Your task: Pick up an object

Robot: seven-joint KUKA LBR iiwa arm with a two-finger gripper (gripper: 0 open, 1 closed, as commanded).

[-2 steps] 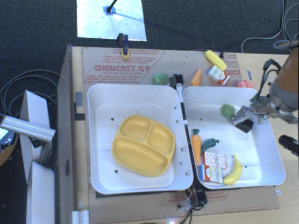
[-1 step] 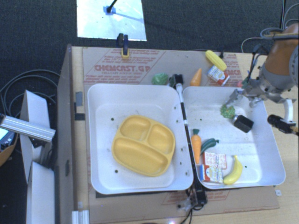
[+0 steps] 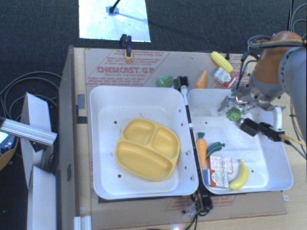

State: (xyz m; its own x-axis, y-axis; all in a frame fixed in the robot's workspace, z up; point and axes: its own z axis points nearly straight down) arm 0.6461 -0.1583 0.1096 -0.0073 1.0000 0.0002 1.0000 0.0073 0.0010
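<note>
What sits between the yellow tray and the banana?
In the camera view, between the yellow tray and the banana lie the bins' rims, a carrot and a printed carton.

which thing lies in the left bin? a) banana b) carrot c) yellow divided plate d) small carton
c: the yellow divided plate lies alone in the left bin, while the banana, carrot and small carton all lie in the right bin.

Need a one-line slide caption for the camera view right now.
KUKA gripper poised over broccoli in the right bin; yellow divided plate sits in the left bin.
</note>
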